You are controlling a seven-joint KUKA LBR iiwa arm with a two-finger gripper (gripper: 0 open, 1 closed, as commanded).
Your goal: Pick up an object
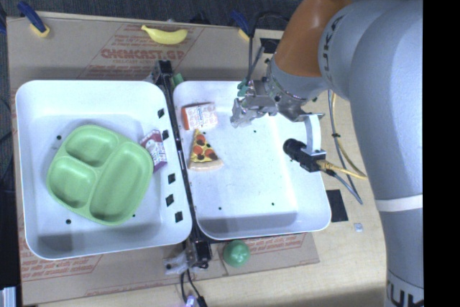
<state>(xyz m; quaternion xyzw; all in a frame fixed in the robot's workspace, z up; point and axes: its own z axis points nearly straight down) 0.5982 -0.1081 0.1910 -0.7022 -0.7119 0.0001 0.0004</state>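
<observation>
Hovering near the right bin's (309,216) far edge, gripper (241,115) poised beside the carton (198,115) (finger state impossible to tell), likely lining up a grab.

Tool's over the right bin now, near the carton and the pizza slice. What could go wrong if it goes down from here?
1. The tool sits beside the orange carton, not above it; a straight descent may miss or nudge it.
2. The carton and pizza slice lie close together near the bin divider, so a grasp could catch both or hit the wall.
3. Both look flat, so they may slip.
</observation>
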